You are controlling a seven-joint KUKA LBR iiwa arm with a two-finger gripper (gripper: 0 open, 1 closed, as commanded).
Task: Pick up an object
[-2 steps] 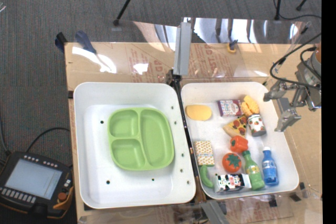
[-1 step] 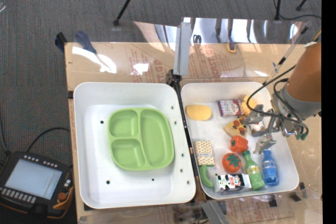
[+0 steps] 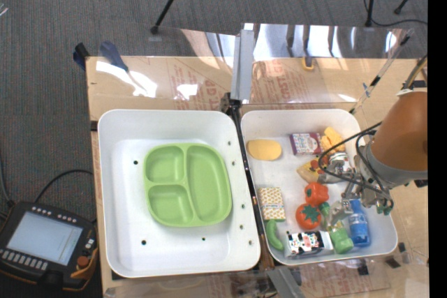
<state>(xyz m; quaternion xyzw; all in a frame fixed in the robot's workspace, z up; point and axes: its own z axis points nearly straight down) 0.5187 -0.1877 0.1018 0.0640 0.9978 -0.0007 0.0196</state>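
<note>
The grey arm with the orange band [image 3: 408, 136] reaches in over the right-hand shallow white bin [image 3: 279, 123], and its metal two-finger gripper [image 3: 342, 209] hangs low over the crowded near right part of that bin. Cables and bright metal parts clutter the wrist, and whether the tool is parted or closed cannot be told from this slanted view; nothing can be seen clamped in it.

Taking the gripper as the landmark: a blue plastic bottle [image 3: 358, 227] lies just to its right, close against the tool. A small green block [image 3: 342, 242] sits just below it, toward the near rim. A red tomato-like toy with a green top [image 3: 308, 216] lies just to its left, and a second red round toy [image 3: 316, 192] sits up and to the left, near the wrist. A black-and-white printed carton [image 3: 307, 242] lies below and to the left, with a green curved toy [image 3: 274, 235] beyond it. A tan patterned cracker-like square [image 3: 272, 202] lies further left. Well above are a yellow oval piece [image 3: 264, 149], a small purple packet [image 3: 305, 143] and a yellow wedge [image 3: 333, 138].

In the left-hand white bin [image 3: 119, 136], well apart from the gripper, rests a light green divided plastic tray [image 3: 187, 185].
</note>
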